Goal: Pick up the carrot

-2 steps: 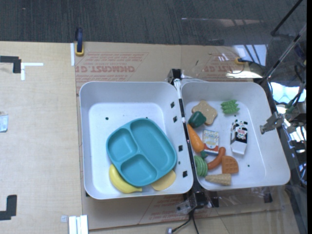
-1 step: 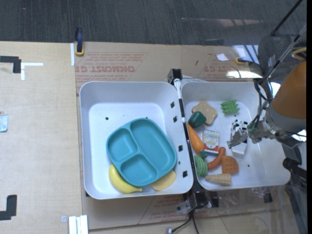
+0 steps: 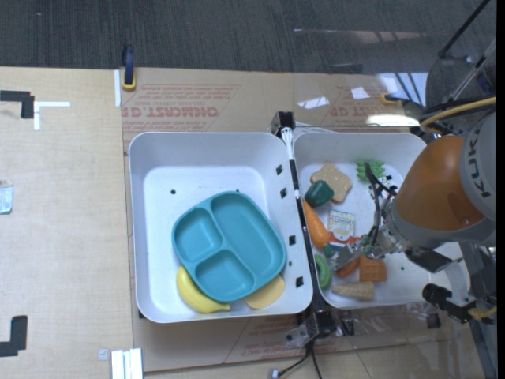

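Gripper (image 3: 377, 242) low in the right bin (image 3: 410, 144), over the toy food pile; fingers too small and dark to tell if spread or closed. Carrot (image 3: 317, 228) lies just left of it, against the bin's left wall, below a green pepper (image 3: 319, 192) and bread slice (image 3: 334, 181). Left bin (image 3: 150, 212) holds a teal divided plate (image 3: 229, 245) over a banana (image 3: 193, 293).

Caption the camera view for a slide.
Arm over right bin, tool low beside the carrot; blue tray in left bin.
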`<state>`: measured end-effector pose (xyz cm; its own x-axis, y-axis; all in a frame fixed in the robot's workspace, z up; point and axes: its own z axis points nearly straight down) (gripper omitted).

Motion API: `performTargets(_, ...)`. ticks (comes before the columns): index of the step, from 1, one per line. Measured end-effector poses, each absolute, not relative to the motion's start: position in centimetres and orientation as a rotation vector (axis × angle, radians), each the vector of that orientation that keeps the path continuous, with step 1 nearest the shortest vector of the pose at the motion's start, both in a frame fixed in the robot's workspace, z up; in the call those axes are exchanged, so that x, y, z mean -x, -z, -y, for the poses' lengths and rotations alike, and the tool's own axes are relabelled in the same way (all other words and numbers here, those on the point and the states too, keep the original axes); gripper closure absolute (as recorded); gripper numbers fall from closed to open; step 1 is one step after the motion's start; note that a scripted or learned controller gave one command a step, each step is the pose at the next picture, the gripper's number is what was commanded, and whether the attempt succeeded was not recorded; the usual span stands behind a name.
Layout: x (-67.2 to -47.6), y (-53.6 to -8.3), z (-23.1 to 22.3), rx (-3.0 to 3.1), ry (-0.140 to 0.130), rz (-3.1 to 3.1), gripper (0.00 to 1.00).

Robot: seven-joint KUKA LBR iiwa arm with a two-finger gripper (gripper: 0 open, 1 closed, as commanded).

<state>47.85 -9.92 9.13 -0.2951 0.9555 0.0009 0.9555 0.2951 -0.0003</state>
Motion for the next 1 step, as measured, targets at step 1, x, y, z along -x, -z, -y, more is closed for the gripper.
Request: performTargets(1,-48.10,-10.06,10.05,1.879,0.004,2.524,1.00)
